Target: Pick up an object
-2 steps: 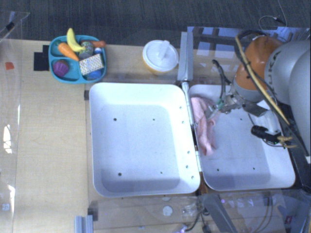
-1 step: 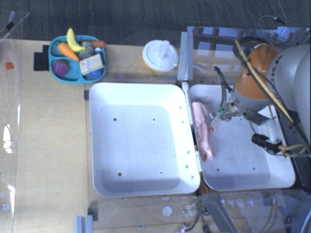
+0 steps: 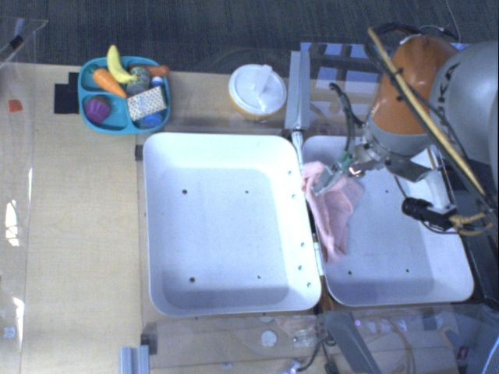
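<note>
I can't tell what my gripper [image 3: 348, 166] has of the pink cloth [image 3: 331, 209] in the right bin [image 3: 405, 287]; a thin pinch could let it slide out.

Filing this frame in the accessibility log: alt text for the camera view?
The grey and orange arm reaches from the right, its gripper over a pink cloth lying at the left edge of the right bin. The left bin sits beside it, a blue toy-food tray behind.
</note>
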Motion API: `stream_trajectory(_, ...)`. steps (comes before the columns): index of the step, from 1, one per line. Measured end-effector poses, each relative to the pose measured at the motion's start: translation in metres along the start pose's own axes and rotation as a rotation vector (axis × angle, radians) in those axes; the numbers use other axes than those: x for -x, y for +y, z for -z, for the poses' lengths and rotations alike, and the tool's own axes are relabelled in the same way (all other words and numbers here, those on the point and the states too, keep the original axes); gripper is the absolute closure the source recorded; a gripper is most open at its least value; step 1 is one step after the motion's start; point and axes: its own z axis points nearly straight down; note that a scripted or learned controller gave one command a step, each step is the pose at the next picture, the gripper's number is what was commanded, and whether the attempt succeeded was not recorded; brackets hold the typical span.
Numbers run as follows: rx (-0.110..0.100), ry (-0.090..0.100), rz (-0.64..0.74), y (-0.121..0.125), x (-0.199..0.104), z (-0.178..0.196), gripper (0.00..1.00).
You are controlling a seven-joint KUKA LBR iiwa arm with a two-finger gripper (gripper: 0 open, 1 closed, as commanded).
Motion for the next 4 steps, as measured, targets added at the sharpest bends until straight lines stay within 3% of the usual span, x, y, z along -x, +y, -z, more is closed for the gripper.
stream_trajectory(1, -0.004, 0.001, -0.198, -0.043, 0.018, -0.002, 0.00)
stream_trajectory(2, -0.007, 0.003, -0.194, -0.041, 0.018, 0.005, 1.00)
stream_trajectory(3, -0.007, 0.002, -0.194, -0.042, 0.018, 0.005, 0.00)
stream_trajectory(4, 0.004, -0.001, -0.247, -0.062, 0.037, -0.089, 0.00)
